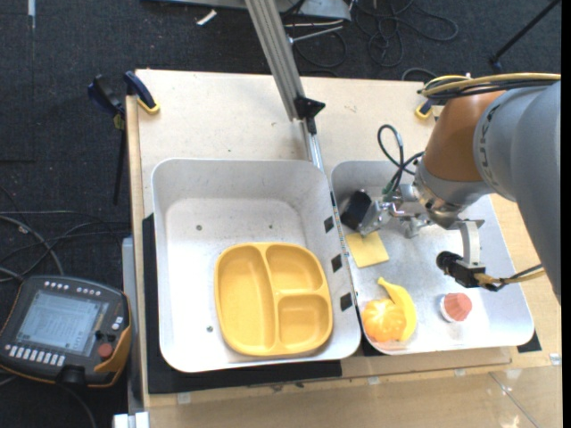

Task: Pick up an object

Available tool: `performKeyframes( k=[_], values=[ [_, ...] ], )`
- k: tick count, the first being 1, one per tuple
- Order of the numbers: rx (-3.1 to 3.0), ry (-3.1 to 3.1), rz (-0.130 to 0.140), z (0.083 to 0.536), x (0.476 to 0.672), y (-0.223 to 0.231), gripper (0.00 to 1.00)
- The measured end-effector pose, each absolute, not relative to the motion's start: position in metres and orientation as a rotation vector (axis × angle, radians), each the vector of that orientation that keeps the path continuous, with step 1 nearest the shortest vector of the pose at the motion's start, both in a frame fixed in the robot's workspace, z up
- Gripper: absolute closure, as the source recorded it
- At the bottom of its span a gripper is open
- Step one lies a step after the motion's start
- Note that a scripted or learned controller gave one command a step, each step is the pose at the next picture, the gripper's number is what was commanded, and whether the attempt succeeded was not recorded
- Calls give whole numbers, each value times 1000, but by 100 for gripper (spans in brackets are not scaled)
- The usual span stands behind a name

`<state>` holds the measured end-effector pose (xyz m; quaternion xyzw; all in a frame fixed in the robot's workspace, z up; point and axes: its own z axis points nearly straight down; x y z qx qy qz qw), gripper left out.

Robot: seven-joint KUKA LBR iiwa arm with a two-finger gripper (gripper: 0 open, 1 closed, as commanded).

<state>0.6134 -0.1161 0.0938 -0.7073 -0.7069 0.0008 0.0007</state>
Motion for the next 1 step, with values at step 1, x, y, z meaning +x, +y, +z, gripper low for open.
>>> performKeyframes(
  k=[1],
  values=[
    [-2223,-2222,-1,106,614,-116,100]
  ],
)
